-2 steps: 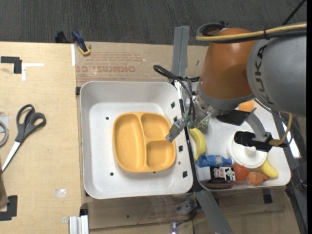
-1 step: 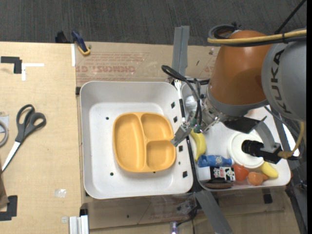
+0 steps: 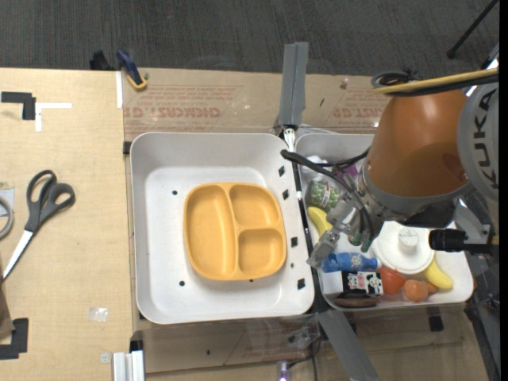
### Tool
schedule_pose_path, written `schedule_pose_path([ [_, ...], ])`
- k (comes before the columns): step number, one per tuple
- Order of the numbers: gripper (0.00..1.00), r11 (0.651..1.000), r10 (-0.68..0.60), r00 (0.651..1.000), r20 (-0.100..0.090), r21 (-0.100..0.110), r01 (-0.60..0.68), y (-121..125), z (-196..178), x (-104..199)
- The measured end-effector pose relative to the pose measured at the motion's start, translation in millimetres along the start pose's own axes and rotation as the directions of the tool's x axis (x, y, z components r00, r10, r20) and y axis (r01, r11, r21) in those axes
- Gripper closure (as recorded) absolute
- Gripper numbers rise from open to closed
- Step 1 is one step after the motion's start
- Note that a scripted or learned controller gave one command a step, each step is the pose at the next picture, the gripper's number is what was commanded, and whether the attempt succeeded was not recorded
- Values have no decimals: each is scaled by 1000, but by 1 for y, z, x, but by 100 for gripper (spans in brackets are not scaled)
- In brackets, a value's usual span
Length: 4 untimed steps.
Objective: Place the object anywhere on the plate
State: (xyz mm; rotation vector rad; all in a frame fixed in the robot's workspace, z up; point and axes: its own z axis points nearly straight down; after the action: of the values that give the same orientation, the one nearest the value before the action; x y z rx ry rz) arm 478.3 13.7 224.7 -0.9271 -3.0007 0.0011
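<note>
Counted: 2 bins (image 3: 151, 236), 1 plate (image 3: 235, 231), 2 bananas (image 3: 319, 221), 1 pr scissors (image 3: 36, 213), approx. 1 arm (image 3: 421, 145).

Even, bright overhead light, soft faint shadows, mild glare on the shallow white plastic bin (image 3: 151, 236), focus sharp throughout.

Plate (image 3: 235, 231) in left bin (image 3: 151, 236)

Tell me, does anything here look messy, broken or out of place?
Nothing looks broken or spilled. The yellow plate sits flat in the left bin, bare. The right bin is a jumble of toy food, including a banana, but that seems intended. Scissors lie on the bench, away from the bins.
</note>
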Motion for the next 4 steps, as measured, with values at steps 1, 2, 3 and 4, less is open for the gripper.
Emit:
schedule_pose_path([
  [1,100,1000,5,1000,2,-1,-5,0,-9,-2],
  [2,100,992,-129,992,2,-1,129,71,-25,20],
  [3,0,992,-128,992,2,-1,128,71,-25,20],
  [4,100,992,-127,992,3,-1,127,71,-34,19],
])
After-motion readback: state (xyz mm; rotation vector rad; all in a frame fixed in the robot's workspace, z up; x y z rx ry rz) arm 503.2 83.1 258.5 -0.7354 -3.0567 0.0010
